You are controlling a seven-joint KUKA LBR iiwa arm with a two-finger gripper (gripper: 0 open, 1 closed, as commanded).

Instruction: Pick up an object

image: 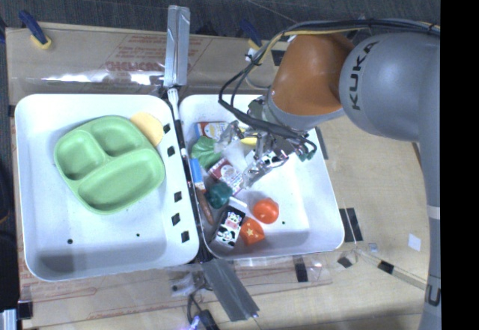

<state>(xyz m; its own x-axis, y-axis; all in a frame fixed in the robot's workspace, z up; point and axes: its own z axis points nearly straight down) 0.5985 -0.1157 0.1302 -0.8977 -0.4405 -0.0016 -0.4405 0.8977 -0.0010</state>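
Objects for the pick lie crowded in the right bin (318, 227), mostly against its left wall: a green lump (203, 150), a small printed box (211, 129) above it, a thin blue item (196, 171) along the divider, a dark teal piece (218, 194), a red-and-white packet (228, 173), a black-and-white patterned card (230, 227), and two orange-red round pieces (266, 210) (251, 231) near the bin's front — one just beside the card, the other a little up and to the right.

Reaching in from the right, the grey arm (389, 89) with its orange band (307, 74) hangs over the upper middle of this bin. Its tool (258, 160) sits low among the clutter, just right of the red-and-white packet; whether the tool is parted or closed I cannot tell, and nothing can be made out in its grasp.

Over in the left bin (45, 246), a green divided plate (111, 162) lies toward the upper middle, with a yellow piece (148, 126) touching its upper right rim. Both bins rest side by side on the tan worktop (374, 171), and a blue clip (34, 28) sits at its far left corner.
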